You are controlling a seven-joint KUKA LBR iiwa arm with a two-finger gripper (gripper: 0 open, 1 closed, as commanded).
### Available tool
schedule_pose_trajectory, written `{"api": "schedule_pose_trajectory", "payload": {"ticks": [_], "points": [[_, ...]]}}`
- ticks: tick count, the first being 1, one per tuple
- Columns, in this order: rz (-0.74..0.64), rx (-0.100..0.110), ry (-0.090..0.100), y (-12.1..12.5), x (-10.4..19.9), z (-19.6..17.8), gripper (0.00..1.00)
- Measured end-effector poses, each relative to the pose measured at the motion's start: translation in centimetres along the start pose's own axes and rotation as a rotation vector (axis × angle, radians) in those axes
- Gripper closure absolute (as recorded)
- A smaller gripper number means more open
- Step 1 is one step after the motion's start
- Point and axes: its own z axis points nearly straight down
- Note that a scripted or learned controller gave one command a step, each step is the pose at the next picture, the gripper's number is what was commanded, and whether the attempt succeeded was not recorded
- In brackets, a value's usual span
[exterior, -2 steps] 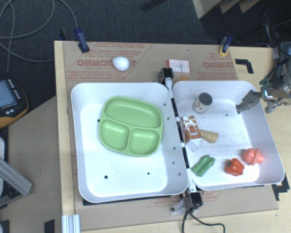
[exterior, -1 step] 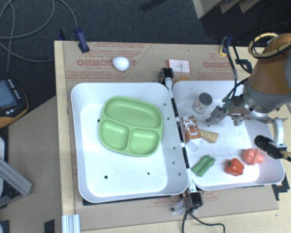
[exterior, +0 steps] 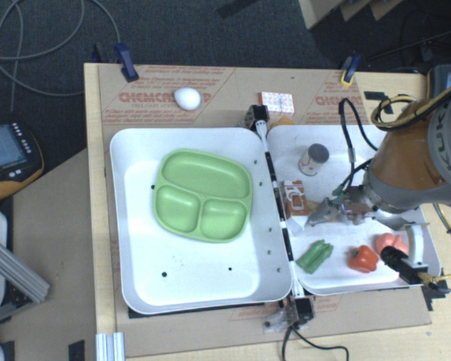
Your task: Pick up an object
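Observation:
My gripper (exterior: pixel 322 213) hangs low over the middle of the right bin (exterior: pixel 344 280), reaching in from the right. Just left of it lies a small brown and white packet (exterior: pixel 293 198). A green vegetable-shaped toy (exterior: pixel 314 256) lies below the gripper near the bin's front. To its right sit a red pepper-like toy (exterior: pixel 363 259) and a pink object (exterior: pixel 391 243), partly behind the arm. A small grey cylinder (exterior: pixel 314 156) stands at the back of the bin. Nothing shows in the gripper's grasp.
The left bin (exterior: pixel 135 269) holds a green divided plate (exterior: pixel 203 195). On the bench behind the bins lie a white ball (exterior: pixel 186 98) and a small patterned box (exterior: pixel 276 102). Blue clamps (exterior: pixel 125 61) grip the bench's back edge.

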Motion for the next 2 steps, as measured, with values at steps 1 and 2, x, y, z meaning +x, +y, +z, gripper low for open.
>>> {"api": "schedule_pose_trajectory", "payload": {"ticks": [1, 2], "points": [[0.0, 0.007, 0.002, -3.95, -3.54, 1.69, 0.0], [0.0, 0.004, 0.002, -3.86, -3.49, 0.69, 1.0]]}}
